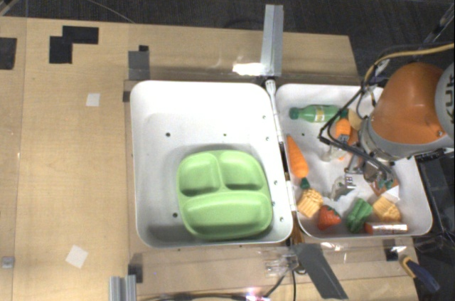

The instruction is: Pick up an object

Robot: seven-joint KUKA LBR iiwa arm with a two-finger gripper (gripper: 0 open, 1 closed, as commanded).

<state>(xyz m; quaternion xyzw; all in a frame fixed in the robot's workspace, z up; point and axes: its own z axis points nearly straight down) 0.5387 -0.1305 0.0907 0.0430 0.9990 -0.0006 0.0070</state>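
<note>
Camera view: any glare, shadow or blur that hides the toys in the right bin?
Camera view: lighting is even and focus sharp. A bright glare patch sits on the bench behind the bins, off the toys. The green tray throws a soft shadow in the left bin. The gripper and cables cover part of the right bin.

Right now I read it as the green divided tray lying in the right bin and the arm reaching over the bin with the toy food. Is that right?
Not quite. The camera view shows the green divided tray lying in the left bin, not the right one. The rest stands: the arm reaches over the right bin, where the toy food lies, among it a carrot and a green bottle.
</note>
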